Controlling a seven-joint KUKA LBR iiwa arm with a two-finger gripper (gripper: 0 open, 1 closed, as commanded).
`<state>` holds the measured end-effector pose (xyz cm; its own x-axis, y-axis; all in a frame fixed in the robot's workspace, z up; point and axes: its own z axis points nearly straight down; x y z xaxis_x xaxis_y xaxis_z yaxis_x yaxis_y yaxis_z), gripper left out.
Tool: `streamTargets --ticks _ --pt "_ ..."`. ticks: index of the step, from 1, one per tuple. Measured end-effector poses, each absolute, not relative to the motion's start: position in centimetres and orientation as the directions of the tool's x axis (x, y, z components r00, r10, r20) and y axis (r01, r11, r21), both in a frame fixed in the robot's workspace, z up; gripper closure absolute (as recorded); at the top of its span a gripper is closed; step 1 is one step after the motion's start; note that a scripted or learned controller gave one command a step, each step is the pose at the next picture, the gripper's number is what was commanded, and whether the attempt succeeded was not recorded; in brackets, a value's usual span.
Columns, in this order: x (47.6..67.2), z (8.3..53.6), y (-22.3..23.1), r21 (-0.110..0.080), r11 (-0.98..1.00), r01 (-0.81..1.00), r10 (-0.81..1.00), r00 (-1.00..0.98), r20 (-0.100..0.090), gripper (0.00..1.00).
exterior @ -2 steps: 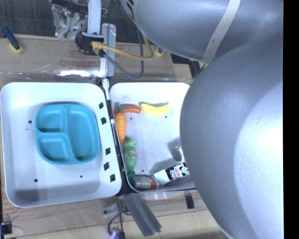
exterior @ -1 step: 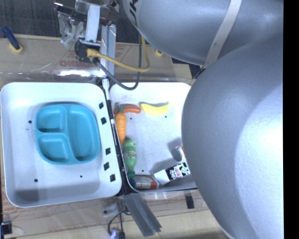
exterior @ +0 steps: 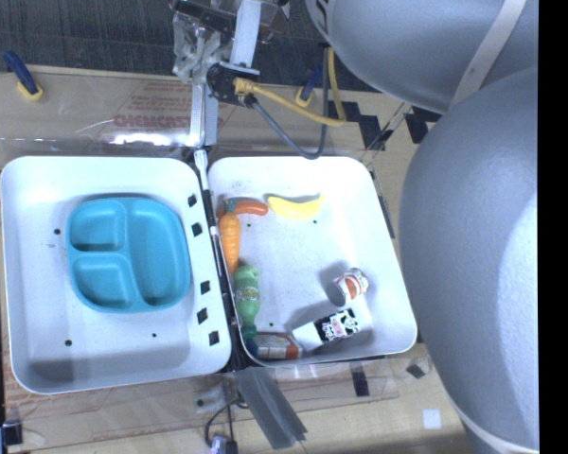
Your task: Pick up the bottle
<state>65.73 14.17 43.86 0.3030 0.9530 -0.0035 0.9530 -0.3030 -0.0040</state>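
A green bottle (exterior: 247, 289) lies along the left wall of the right bin (exterior: 383, 253), its length running towards the front. A second small bottle-like item with a red and orange body (exterior: 275, 348) lies in the front left corner of that bin. My gripper (exterior: 201, 60) hangs at the top of the camera view, beyond the far rim of the bins and above the seam between them. It is well away from the green bottle.
In the right bin an orange carrot (exterior: 229, 237), a red item (exterior: 245, 208) and a yellow banana (exterior: 293, 205) lie near the back. A can (exterior: 352, 284) and a small black-and-white carton (exterior: 334, 327) lie front right. The left bin (exterior: 28, 348) holds a blue divided plate (exterior: 130, 253).
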Motion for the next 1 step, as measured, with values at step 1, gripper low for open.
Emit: streamTargets --ticks 1 --pt "65.64 43.04 15.38 -0.007 -0.052 0.999 0.999 0.052 -0.002 1.0"
